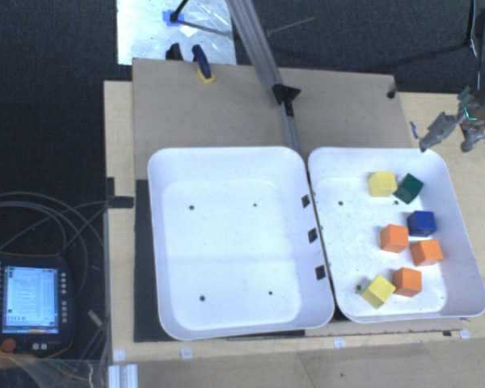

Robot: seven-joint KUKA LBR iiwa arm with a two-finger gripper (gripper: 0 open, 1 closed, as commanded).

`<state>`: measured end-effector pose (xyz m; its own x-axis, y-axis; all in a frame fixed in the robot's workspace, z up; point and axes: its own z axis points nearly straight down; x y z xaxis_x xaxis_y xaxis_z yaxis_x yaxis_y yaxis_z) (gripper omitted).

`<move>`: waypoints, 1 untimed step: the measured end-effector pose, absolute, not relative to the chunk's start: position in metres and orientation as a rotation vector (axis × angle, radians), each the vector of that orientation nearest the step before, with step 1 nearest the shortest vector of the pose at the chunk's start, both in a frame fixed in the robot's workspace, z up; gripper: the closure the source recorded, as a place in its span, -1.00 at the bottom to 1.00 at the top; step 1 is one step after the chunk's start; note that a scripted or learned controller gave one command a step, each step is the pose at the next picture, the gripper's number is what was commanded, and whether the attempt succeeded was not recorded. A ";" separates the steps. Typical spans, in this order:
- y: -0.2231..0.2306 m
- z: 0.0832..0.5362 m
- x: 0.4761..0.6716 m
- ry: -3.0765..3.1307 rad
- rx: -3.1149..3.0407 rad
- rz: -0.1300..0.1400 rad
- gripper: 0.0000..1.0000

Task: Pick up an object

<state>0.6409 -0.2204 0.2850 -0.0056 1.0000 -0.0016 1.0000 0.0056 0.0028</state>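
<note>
Grey pincer [444, 132] of mine hangs beyond the right bin [461, 217] rim's far corner, grip state unreadable | step: approach, nothing taken | nearest target: green cube [408, 188] inside that bin's far end, beside yellow cube [381, 183] | next: swing over bin, descend squarely.

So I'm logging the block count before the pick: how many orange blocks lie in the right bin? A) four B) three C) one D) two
B: three orange blocks lie in the right bin, one left of the blue block, one below it, and one beside the lower yellow block.
</note>
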 end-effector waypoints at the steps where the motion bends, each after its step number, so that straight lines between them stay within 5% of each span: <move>1: -0.221 0.285 0.641 2.225 2.214 0.000 -1.00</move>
<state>0.6408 -0.2207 0.2851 -0.0051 1.0000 -0.0021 1.0000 0.0051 0.0023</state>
